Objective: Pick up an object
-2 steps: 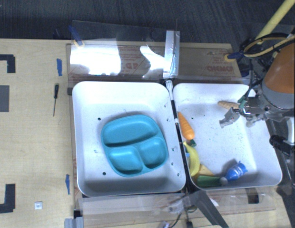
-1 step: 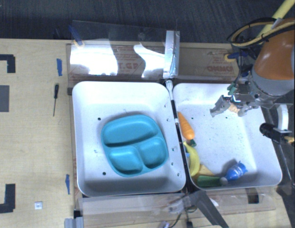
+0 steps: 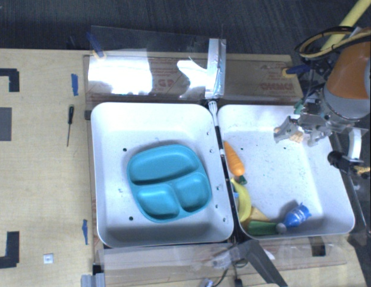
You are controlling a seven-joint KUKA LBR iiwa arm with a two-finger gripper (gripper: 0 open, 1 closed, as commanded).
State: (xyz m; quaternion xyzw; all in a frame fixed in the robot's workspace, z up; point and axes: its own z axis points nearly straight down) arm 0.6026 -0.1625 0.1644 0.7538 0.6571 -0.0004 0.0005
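Carrot (image 3: 234,158) by bin divider | banana (image 3: 243,201) partly hidden | tool (image 3: 300,130) grip unreadable

blue divided tray (image 3: 169,181) sits in the bin (image 3: 108,124) well off to the view's left of the gripper (image 3: 300,130); the other bin (image 3: 329,190) is right under it; a screwdriver (image 3: 70,123) lies way farther left on the wooden bench (image 3: 36,190); a shiny clear sheet (image 3: 149,70) stands up-left
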